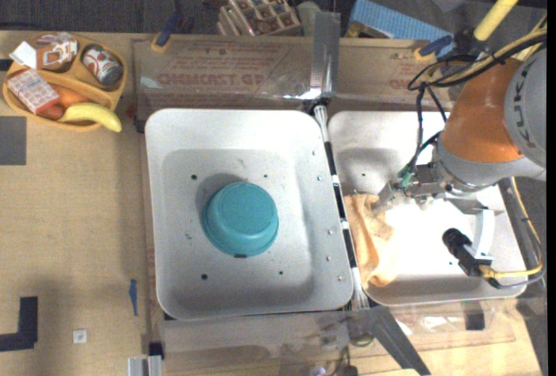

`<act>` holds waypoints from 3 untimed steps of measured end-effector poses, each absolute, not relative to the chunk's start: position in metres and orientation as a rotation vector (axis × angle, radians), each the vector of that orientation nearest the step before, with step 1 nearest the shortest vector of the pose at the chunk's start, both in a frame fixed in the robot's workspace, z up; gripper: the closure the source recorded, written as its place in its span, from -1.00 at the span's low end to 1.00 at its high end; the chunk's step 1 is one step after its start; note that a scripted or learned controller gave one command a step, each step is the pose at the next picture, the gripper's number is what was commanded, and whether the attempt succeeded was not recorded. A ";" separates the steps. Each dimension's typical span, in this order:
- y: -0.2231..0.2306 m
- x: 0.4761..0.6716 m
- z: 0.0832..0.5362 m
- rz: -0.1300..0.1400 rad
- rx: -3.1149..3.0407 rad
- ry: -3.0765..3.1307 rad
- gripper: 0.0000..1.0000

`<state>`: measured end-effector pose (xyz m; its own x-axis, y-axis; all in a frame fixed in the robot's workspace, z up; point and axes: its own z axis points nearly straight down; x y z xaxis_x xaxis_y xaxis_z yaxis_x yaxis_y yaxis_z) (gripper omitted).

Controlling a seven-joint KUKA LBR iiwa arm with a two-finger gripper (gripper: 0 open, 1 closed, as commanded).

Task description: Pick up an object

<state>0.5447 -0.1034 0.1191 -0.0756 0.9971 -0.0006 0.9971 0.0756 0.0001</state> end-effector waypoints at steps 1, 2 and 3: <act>-0.098 0.551 0.090 0.008 1.888 2.502 -1.00; -0.108 0.605 0.090 0.011 1.852 2.521 -1.00; -0.102 0.668 0.089 -0.002 1.732 2.617 -1.00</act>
<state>0.6676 -0.1020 0.0890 -0.3910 0.9204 -0.0036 0.9204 0.3911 0.0006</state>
